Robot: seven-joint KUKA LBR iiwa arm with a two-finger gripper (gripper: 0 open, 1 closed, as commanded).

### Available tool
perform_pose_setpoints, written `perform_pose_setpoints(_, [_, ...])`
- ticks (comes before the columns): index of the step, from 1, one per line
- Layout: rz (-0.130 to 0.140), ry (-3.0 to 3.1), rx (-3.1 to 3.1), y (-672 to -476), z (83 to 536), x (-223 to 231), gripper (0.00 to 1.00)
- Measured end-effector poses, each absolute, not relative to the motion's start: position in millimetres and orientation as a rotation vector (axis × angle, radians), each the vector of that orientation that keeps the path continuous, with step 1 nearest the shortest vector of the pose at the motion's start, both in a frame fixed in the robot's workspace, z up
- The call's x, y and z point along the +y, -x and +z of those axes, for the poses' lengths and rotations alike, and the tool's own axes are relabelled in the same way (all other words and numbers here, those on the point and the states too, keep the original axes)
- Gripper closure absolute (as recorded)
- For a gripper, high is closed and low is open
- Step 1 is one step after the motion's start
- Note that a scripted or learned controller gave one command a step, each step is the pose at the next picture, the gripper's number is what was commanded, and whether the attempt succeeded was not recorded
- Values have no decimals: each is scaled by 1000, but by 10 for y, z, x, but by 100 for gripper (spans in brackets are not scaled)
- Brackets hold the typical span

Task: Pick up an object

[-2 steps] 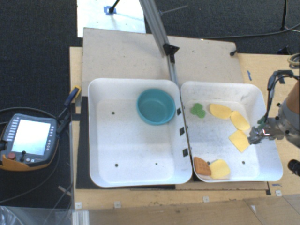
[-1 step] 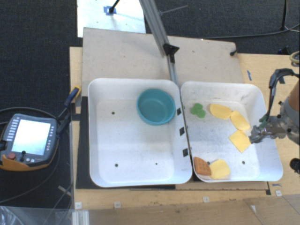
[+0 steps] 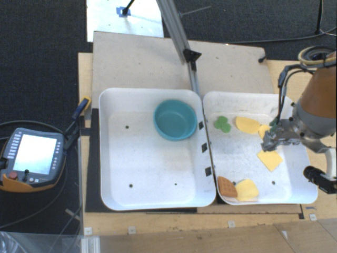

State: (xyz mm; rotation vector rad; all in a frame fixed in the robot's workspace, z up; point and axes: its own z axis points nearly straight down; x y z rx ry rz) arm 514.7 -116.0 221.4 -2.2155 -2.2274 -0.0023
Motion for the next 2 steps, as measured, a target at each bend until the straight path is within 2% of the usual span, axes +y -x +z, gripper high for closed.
perform_pose_setpoints(1, [-2,2216,-2226,-5336,2128,-664,100])
perform_pose_setpoints(2, [-2,2217,-2228,-5615,2196,-135,100])
